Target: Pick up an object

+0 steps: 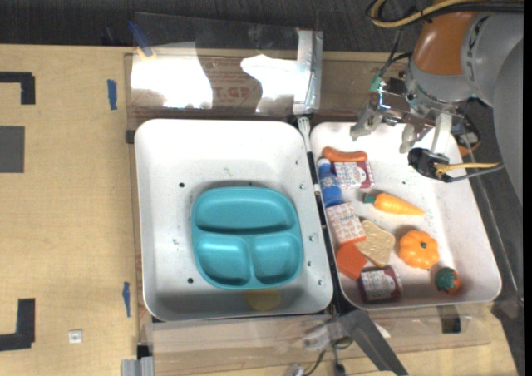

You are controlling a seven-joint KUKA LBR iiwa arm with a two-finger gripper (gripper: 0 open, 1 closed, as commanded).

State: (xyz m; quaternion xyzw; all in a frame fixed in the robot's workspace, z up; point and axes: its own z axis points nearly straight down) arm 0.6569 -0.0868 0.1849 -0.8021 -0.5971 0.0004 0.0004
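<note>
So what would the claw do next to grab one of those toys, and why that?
Probably drop straight down and slightly forward toward the carrot. The claw hangs open above the far end of the right bin with nothing between its fingers, and the carrot lies on bare white floor just in front of it, apart from the crowded packets along the left wall, so it looks easiest to reach.

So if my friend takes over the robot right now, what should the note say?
Gripper: open, holding nothing, hovering over the far end of the right bin.
Right bin holds the toys: carrot, pumpkin, sausage, blue bottle, slice of bread and some small packets.
Left bin holds a teal divided tray.
Done: nothing picked up yet.
Left: lower onto one toy, grab it, lift it.
</note>
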